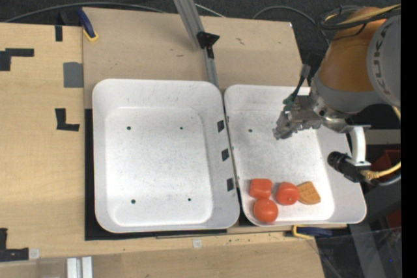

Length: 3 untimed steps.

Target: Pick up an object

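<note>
Bench [163, 55]: light wood, w/ 2 shallow white bins side by side. Left bin [156, 153] sits at the middle of the view; nothing visible on its speckled floor except 4 small dark dots. A grey metal rail [186, 0] slants down from the top edge and ends at a black clamp just above the seam between the bins.

Right bin [260, 114] holds 4 items, all bunched at its near edge: 3 red tomato-like pieces and 1 orange-brown bread-like piece. Red piece 1 [260, 187] is furthest left, red piece 2 [265, 210] is below it at the bin's front rim, red piece 3 [287, 194] is to the right, touching or nearly touching both. The bread-like piece [308, 193] lies just right of red piece 3, prob. touching.

Gripper [287, 127] hangs over the upper-middle part of the right bin, jaws pointing down-left toward the bin floor. Jaws are small and dark here; can't tell how far open they are. Nothing seen between them. Can't tell if the tips touch the floor.

All 4 items lie nearer the camera than the jaws, well apart from them, w/ bare bin floor between. Arm [355, 68], grey w/ orange band, comes in from the right.
</note>
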{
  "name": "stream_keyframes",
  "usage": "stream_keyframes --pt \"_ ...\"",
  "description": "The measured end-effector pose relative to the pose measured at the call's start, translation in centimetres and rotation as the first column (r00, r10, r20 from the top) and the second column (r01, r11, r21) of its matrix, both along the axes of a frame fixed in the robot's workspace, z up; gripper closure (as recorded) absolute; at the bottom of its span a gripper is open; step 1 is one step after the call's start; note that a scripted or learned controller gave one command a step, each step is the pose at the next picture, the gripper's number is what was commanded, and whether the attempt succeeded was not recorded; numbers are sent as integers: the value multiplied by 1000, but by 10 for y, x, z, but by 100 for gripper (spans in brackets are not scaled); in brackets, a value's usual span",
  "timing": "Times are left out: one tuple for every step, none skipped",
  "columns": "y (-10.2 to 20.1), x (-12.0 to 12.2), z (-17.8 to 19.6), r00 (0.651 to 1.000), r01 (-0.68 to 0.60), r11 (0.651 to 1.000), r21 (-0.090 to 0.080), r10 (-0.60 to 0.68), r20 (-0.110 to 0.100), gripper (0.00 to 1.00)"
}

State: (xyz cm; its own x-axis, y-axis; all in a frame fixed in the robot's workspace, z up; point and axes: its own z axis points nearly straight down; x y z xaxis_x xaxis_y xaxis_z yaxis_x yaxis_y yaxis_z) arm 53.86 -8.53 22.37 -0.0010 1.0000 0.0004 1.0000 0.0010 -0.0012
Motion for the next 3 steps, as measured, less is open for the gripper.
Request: stream_keyframes --pt "57 16 9 1000 -6 1000 1 6 1 100" --pt "98 37 6 1000 -5 1000 1 5 0 100" --pt "144 50 14 1000 -5 1000 2 5 1 100"
